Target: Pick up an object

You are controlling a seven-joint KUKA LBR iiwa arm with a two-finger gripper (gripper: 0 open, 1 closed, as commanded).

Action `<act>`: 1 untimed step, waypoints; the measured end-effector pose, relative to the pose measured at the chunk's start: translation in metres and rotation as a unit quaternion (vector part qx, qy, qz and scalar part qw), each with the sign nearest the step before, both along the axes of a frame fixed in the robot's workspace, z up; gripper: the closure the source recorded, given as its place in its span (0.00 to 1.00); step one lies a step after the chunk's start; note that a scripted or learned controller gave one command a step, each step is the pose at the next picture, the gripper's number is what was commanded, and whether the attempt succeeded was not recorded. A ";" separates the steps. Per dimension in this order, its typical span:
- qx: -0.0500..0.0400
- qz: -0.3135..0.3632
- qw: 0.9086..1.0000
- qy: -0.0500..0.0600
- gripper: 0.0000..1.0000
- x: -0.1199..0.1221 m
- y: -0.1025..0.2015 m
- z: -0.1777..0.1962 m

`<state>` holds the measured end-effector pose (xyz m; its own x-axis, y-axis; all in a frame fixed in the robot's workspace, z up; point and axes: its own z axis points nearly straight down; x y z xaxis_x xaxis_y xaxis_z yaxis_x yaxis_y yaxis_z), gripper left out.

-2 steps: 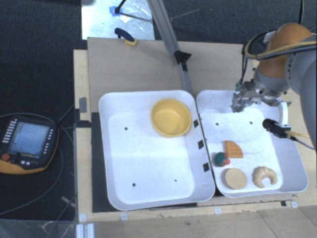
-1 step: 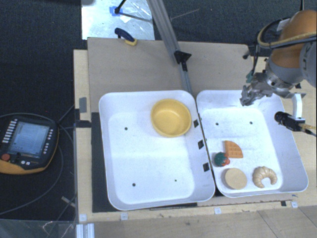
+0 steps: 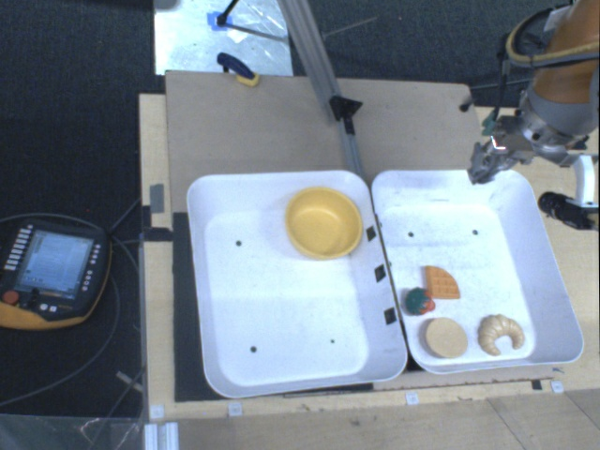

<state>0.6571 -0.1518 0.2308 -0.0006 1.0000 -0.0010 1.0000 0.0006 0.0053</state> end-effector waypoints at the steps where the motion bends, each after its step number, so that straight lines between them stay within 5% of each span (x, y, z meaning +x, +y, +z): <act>1: 0.001 0.002 1.000 0.002 1.00 0.005 0.054 0.008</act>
